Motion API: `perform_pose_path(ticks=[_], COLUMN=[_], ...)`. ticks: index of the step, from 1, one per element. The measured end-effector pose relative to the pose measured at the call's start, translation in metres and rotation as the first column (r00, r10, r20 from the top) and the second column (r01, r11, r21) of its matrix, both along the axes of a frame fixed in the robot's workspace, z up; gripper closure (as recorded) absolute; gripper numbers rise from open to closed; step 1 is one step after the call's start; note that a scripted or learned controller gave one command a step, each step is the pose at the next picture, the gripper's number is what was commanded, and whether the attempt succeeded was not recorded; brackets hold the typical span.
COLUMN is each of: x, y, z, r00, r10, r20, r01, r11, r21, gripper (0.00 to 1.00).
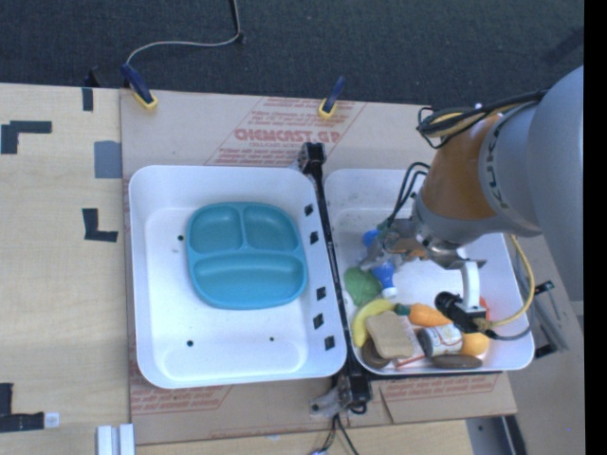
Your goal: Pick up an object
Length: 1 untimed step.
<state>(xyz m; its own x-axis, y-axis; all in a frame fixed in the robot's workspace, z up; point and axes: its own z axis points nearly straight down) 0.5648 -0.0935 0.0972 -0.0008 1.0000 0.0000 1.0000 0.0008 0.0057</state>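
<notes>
End effector (pixel 379 246) low in right bin (pixel 517 354) over green item (pixel 360 283); finger state can't tell. Center on 1 obj, avoid banana (pixel 365 317), then lift straight.

We're looking down on a pale wooden bench (pixel 57 282) with a brown cardboard sheet (pixel 247 126) laid flat across it, red lettering printed near its far edge. Two yellow-and-blue clamps (pixel 139 87) pin that far edge. Side by side on the cardboard we see two shallow white bins: the left bin (pixel 156 282) and the right bin (pixel 507 349), their inner walls touching. Dark tape marks (pixel 95 226) dot the bare wood at left.
</notes>
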Motion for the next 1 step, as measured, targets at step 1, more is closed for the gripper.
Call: perform_pose_path(ticks=[1], x=[-0.0335], y=[0.0478], z=[0.1045], r00=[1.0], r10=[0.001], r20=[-0.006], r01=[-0.001], r11=[1.0], r21=[0.0], gripper=[1.0])
